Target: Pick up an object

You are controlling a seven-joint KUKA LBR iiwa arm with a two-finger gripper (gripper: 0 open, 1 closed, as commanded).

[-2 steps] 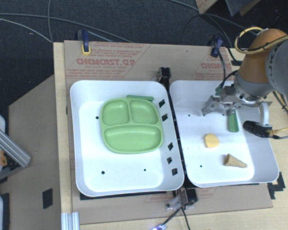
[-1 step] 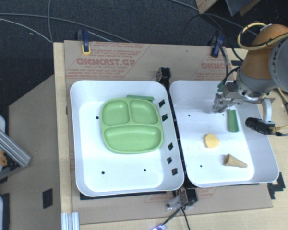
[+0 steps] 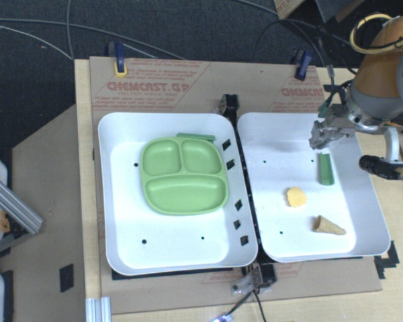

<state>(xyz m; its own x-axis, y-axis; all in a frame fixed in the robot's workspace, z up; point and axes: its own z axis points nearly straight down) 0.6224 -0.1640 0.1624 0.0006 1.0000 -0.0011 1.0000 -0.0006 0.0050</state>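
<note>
Wedge near; tool hides green stick's top.

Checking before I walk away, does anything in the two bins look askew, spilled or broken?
Nothing stands out. The green divided plate lies flat in the left bin; a green stick, yellow piece and tan wedge lie apart in the right bin.

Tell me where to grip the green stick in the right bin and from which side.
Grip the green stick mid-length, coming straight down, fingers closing across its narrow width. It lies flat, long axis running toward the camera, with bare bin floor on both sides. The gripper hangs near its far end.
</note>
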